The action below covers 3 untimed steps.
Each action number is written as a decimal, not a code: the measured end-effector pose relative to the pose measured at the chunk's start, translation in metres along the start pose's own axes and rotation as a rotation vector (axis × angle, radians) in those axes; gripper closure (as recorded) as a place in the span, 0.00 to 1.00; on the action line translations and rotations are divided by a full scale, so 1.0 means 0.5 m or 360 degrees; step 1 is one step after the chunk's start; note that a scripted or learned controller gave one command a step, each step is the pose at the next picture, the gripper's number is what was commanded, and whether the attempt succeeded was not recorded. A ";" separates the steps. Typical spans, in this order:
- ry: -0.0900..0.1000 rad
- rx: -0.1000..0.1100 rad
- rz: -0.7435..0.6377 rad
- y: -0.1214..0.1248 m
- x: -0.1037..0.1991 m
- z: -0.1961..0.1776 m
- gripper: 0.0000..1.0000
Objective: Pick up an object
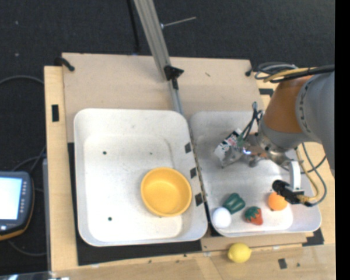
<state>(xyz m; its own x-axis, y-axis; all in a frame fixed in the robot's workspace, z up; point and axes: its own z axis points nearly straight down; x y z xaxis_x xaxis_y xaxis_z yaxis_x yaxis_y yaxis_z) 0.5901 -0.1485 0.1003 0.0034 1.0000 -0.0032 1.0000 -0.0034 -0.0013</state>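
Note:
My gripper (224, 154) hangs over the middle of the right bin (210, 127), pointing left, with nothing visible between its tips. Below it, along the bin's near wall, lie a white ball (221, 217), a green object (234, 202), a red strawberry-like object (254, 215) and an orange fruit (276, 201). All of these lie apart from the gripper. A yellow bowl (166, 191) sits in the left bin (105, 133), toward its near right corner.
A yellow lemon (239, 252) lies on the bench outside the bins, just below the right bin. A metal pole (154, 37) slants down from the top to the gap between the bins. Cables trail beside the arm at right.

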 end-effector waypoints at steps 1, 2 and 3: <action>0.0003 -0.0007 0.0007 0.002 -0.001 -0.024 1.00; 0.0006 -0.0004 0.0007 -0.012 0.003 -0.114 1.00; 0.0004 -0.0013 -0.0008 -0.009 0.001 -0.214 1.00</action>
<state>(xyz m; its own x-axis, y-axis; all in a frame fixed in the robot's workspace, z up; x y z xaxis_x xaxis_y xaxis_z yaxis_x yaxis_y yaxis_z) 0.5858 -0.1478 0.2074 -0.0014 1.0000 -0.0008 1.0000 0.0014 0.0070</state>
